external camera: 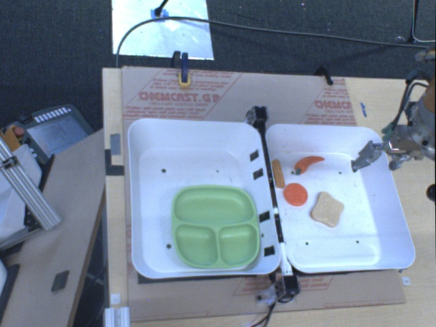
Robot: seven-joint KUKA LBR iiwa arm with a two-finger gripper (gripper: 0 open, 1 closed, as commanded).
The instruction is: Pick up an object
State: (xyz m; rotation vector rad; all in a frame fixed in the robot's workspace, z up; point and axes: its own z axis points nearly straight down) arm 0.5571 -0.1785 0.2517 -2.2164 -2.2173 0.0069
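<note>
The right bin [381, 251] holds an orange-red pepper [308, 163], a tan stick [278, 173] lying against its left wall, a red-orange disc [296, 194] and a beige bread-like chunk [328, 210]. My gripper [362, 158] reaches in over the bin's upper right edge, to the right of the pepper and apart from it. Nothing is seen in its grasp. The arm's wrist [412, 138] sits just outside the bin's right rim.
The left bin [150, 148] bears a green divided plate [215, 225] in its lower half. A black clip strip [268, 203] runs between the bins. Cardboard lies under both; cables and a grey box [58, 131] sit off to the left.
</note>
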